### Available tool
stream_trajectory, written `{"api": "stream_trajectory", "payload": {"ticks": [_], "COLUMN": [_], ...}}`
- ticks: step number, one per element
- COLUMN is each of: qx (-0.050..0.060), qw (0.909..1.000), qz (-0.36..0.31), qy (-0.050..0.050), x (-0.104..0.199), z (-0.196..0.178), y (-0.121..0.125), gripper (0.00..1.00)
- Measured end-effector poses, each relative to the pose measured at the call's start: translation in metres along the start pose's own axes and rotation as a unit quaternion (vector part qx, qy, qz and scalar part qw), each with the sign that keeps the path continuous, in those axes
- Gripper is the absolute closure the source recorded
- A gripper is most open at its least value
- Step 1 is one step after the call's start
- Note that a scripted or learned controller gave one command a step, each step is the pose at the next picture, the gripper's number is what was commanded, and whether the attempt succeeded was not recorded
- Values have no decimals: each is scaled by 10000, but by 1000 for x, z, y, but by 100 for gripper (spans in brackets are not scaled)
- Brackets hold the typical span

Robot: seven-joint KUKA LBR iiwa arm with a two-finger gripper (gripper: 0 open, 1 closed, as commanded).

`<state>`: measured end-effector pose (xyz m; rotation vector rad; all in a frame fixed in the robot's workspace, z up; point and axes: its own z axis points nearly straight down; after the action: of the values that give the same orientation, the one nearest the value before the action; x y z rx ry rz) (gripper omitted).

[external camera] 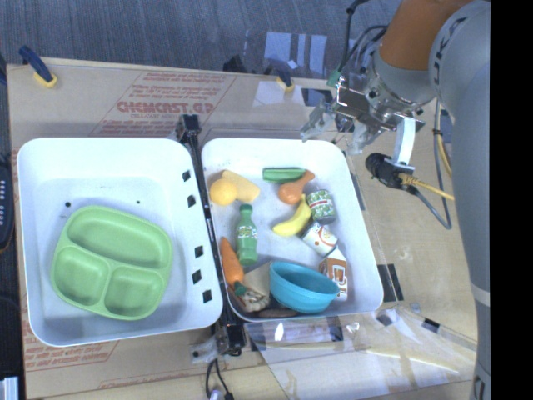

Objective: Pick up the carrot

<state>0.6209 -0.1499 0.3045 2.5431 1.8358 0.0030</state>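
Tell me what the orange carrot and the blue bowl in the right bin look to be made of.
Orange carrot: probably moulded plastic toy food; even colour, smooth faint sheen. Blue bowl: likely hard plastic; uniform colour, thin glossy rim. Neither is certain from this view.

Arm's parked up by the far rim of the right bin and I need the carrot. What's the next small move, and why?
Probably swing the end effector toward the near left side of the right bin and stop above the carrot. The end effector sits over the bin's far rim, well apart from the carrot, which lies along the left wall beside the green bottle, near the blue bowl.
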Motion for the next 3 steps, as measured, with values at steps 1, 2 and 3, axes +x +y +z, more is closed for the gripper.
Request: {"api": "stream_trajectory", "payload": {"ticks": [1,2,3], "qx": [129,89,93], "qw": [9942,9906,9766], "qz": [-1063,-1362,-2144], "qy": [9,9,128], "x": [-8,-14,-32], "z": [193,215,214], "y": [35,-18,26], "gripper": [0,0,0]}}
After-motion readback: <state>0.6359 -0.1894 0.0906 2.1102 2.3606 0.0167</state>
